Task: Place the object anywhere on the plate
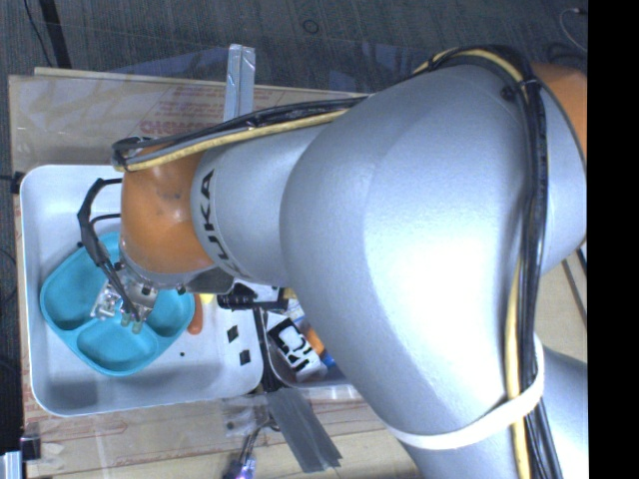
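Plate (75, 302): turquoise, divided into compartments, lying in the left white bin (40, 203) towards its near-left part.

Claw (128, 310): hanging over the plate's middle, close above the divider; whether it is apart, together or clamped on something, I cannot tell, as the tip is small and blurred. No object can be made out on the plate or under the tip.

Orange item (197, 314): a narrow sliver just beside the plate's right edge, partly hidden; whether it is the object to be placed is unclear.

Arm (399, 247): grey, orange-banded, covering most of the surface to the right.

Progress, as judged: the claw is positioned over the target, yet placement is unconfirmed.
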Action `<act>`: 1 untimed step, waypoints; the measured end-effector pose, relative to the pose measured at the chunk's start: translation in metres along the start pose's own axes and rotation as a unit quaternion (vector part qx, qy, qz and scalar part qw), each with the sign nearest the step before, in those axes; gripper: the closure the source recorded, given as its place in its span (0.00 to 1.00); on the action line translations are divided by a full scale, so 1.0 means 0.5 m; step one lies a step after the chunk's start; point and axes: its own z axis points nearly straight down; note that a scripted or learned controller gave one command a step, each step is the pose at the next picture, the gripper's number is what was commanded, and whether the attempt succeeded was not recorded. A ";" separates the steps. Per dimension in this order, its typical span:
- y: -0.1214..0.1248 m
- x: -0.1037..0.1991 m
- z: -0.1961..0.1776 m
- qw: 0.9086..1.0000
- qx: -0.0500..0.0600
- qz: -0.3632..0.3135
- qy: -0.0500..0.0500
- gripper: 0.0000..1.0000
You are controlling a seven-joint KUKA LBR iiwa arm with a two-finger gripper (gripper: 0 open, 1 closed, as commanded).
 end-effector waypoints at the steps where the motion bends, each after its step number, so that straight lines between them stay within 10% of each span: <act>1: 0.087 -0.082 -0.098 0.996 0.011 -0.092 0.011 1.00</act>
